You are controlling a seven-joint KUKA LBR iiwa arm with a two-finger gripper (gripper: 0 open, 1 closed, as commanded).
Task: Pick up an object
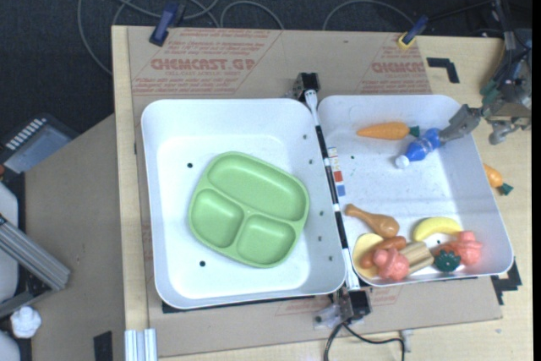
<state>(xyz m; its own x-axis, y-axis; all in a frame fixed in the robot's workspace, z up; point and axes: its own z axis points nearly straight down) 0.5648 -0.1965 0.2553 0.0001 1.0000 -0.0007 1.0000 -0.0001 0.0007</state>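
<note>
2 bins on my feed. I see the gripper (463,121) at 2 o'clock of the right bin (473,182); finger spread I cannot tell. Beside its tip lies the blue bottle (419,150), tilted, white-capped.

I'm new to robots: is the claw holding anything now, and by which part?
It cannot be told: the gripper touches one end of the blue bottle.

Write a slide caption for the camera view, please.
Green divided tray in the left bin; toy foods in the right bin.
</note>
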